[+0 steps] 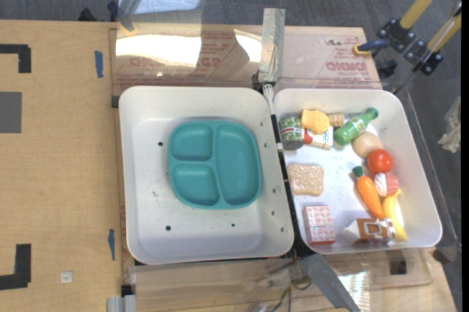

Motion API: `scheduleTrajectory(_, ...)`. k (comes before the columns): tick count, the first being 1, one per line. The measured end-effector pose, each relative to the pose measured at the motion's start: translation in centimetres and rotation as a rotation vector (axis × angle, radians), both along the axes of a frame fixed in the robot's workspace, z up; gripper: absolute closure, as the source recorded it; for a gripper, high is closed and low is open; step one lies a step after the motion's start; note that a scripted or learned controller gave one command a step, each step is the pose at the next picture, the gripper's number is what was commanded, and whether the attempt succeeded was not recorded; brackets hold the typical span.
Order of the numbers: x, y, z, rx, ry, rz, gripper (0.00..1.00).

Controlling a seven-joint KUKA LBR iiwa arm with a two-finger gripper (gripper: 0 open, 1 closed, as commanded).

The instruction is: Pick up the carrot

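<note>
Though slanted, carrot (368,195) tip lower-right.

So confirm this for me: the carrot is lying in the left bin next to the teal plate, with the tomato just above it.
Not quite. The carrot lies in the right bin, among the other toy foods, with the tomato just above it, as the camera view shows. The teal plate sits in the left bin, apart from the carrot.

The table (51,157) bears two white bins: the left bin (139,179) touches the right bin (418,179).
</note>
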State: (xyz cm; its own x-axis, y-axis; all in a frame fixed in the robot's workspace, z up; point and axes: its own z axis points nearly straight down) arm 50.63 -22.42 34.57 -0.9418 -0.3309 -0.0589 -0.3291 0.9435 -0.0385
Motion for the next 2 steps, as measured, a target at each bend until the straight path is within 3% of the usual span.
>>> scheduleTrajectory(1,0.2,0.0,1.2,-0.002,-0.011,-0.002,1.0)
scheduleTrajectory(2,1.0,0.2,-4.4,0.003,0.068,0.423,1.0)
